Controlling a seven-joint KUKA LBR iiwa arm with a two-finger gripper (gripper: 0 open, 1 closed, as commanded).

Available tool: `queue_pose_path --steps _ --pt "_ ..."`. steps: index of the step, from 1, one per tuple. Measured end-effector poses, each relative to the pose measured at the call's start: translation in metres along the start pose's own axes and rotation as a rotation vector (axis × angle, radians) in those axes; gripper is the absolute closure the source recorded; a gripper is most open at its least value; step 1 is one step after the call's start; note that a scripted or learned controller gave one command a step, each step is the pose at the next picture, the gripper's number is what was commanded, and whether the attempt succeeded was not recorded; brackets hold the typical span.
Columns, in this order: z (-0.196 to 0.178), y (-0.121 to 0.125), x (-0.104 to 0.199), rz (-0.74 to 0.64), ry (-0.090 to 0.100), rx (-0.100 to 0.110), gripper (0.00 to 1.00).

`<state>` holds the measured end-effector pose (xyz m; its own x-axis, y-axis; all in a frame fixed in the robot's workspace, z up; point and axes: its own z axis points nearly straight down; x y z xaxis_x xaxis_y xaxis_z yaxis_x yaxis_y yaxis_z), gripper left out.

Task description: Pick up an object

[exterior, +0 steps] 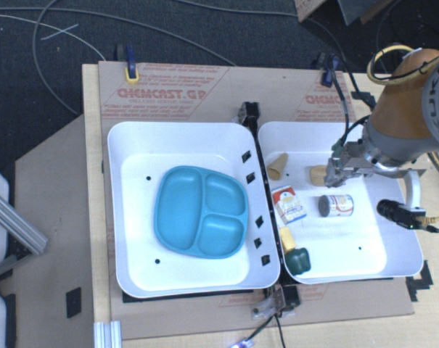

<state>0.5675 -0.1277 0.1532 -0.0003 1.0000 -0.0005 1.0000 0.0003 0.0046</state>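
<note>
One blue tray (200,212), five small items in right bin (364,267)

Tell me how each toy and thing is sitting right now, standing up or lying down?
Blue plate: lying flat, right way up, in the left bin.
Small can: lying on its side in the right bin.
Red and white packet: lying flat.
Cone: tipped over on its side.
Green and yellow toy: lying down by the front wall.
Gripper: hanging just above the can.
</note>
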Motion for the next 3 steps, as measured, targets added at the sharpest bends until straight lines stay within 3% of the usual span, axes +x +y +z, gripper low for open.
queue_pose_path --steps 2,3 --pt "-0.125 0.011 0.010 -0.002 -0.001 -0.003 1.00" --pt "-0.117 -0.009 0.055 -0.003 0.003 0.007 1.00"
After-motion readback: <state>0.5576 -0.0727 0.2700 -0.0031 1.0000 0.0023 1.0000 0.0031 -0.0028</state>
